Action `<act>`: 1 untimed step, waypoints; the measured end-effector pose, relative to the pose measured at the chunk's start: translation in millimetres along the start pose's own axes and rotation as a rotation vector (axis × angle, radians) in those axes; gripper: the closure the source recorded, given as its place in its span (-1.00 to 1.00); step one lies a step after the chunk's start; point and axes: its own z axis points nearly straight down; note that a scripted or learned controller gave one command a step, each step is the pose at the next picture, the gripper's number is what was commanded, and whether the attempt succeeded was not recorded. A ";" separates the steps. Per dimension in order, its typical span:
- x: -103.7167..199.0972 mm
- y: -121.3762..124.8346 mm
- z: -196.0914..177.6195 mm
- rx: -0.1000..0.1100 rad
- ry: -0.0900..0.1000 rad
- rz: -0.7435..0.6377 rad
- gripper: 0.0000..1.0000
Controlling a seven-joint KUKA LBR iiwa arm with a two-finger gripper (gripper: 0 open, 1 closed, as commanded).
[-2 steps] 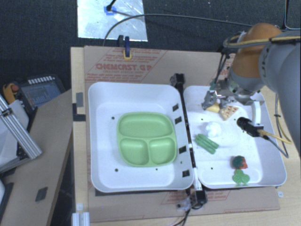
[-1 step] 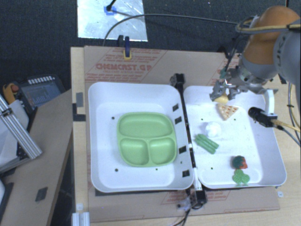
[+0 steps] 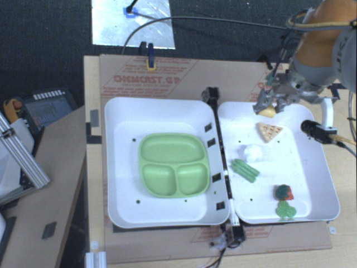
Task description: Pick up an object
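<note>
Pincer (image 3: 269,106) hangs low over the far edge of the right bin (image 3: 318,166), with a small yellow piece (image 3: 268,113) right at its tips; whether that piece sits between the fingers or merely beneath them, and how wide the fingers stand, I cannot tell (the view is too coarse there); so a grasp cannot be confirmed. Just beside it toward the near side lies a tan wedge (image 3: 270,132), then a white lump (image 3: 250,152), a green bar (image 3: 245,170), a red and green piece (image 3: 284,192) and a green leaf shape (image 3: 285,210), all resting on the bin floor. A green divided tray (image 3: 172,164) lies in the left bin (image 3: 120,149). Judging by this, the reach is made; lifting something visibly off the floor is left.
</note>
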 end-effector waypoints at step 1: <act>51.8 -22.1 10.2 0.005 0.002 -0.003 1.00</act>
